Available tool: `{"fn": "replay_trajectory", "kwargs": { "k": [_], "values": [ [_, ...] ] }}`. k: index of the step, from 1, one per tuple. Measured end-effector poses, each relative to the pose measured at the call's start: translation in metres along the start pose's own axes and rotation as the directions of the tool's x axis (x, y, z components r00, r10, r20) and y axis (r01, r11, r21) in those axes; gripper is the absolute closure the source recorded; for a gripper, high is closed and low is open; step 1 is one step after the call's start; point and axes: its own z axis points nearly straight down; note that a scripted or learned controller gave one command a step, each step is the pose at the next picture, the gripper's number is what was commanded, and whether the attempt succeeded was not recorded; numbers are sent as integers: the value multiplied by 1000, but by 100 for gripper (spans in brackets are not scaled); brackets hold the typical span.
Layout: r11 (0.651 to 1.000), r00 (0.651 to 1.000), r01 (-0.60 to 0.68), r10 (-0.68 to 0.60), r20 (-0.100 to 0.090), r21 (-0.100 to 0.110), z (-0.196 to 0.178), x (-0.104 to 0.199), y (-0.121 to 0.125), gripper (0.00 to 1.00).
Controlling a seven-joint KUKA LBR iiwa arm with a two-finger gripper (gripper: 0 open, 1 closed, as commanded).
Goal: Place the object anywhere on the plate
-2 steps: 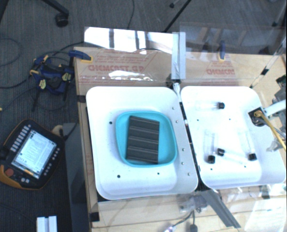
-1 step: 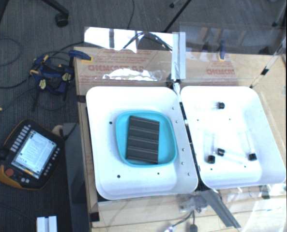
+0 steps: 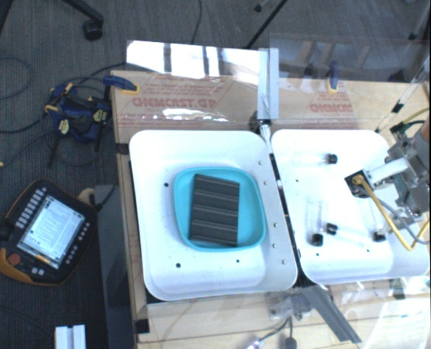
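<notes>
- A dark ribbed block (image 3: pixel 215 210) lies flat on the blue plate (image 3: pixel 253 195), about in its middle, with plate rim showing on all sides.
- The block's long sides run from the plate's far edge toward its near edge, a little askew.
- The plate sits in the middle of the left bin (image 3: pixel 153 195).
- The gripper (image 3: pixel 410 195) is over the right edge of the right bin (image 3: pixel 302 151), well apart from the plate and the block; I cannot tell whether it is open or closed.
- Nothing can be seen held in it.
- Small black bits (image 3: pixel 331 158) lie scattered in the right bin, one near the far edge and others toward the near edge.
- On the floor left of the bench lie a pendant (image 3: pixel 42 231) and blue clamps (image 3: pixel 81 113).
</notes>
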Motion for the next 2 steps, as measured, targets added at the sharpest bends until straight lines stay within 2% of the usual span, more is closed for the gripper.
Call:
{"fn": "replay_trajectory", "kwargs": {
  "k": [1, 2],
  "values": [
    [1000, 1000, 25, -25, -3, -5, -112, -6, 32, 0],
    [1000, 1000, 30, -30, 1, 2, 71, -7, 31, 0]
  ]
}}
